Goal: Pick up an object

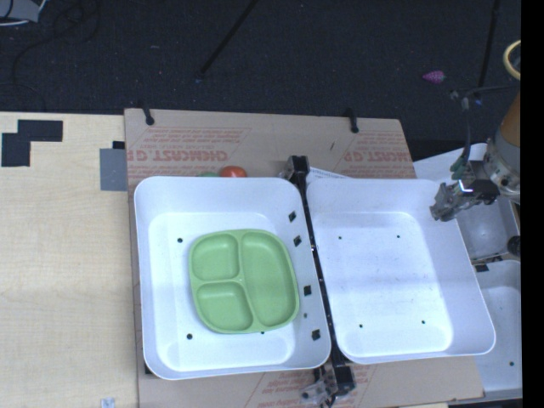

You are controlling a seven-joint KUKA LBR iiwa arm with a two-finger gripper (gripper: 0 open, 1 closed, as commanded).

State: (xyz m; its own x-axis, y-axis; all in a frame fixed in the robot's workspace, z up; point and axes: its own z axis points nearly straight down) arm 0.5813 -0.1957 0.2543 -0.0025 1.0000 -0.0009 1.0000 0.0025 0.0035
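While plate (244, 280) rests, gripper (448, 201) seemingly hovers.

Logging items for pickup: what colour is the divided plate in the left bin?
Light green, the divided plate shows plainly in the camera view.

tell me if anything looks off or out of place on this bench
One thing stands out: a small red-orange object lies outside the bins, on the cardboard just behind the left bin's back rim, partly hidden by it. The green divided plate lies flat inside that bin. The gripper is at the right bin's upper right edge.
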